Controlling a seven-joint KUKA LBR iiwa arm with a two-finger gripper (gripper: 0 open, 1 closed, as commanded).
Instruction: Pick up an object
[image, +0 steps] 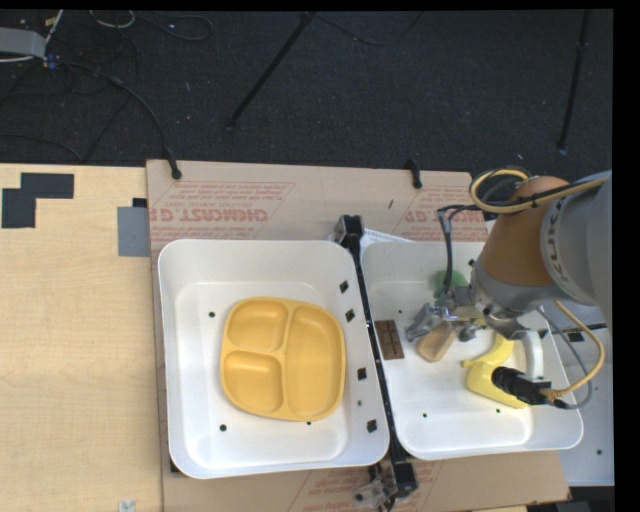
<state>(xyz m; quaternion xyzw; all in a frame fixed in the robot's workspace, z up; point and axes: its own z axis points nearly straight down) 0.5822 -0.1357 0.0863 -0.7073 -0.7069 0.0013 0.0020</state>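
Pincer (432, 322) low in right bin (420, 425), near divider (365, 330).

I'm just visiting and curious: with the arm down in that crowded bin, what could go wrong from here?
The gripper sits low in the right white bin, beside a tan wooden block and a yellow banana-shaped toy. Tight clutter could make it nudge pieces aside rather than grasp one. It also works near the black divider, which it might bump.

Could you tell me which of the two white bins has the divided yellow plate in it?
The left bin. The yellow plate lies flat in its middle, while the right bin has the gripper and small objects in it.
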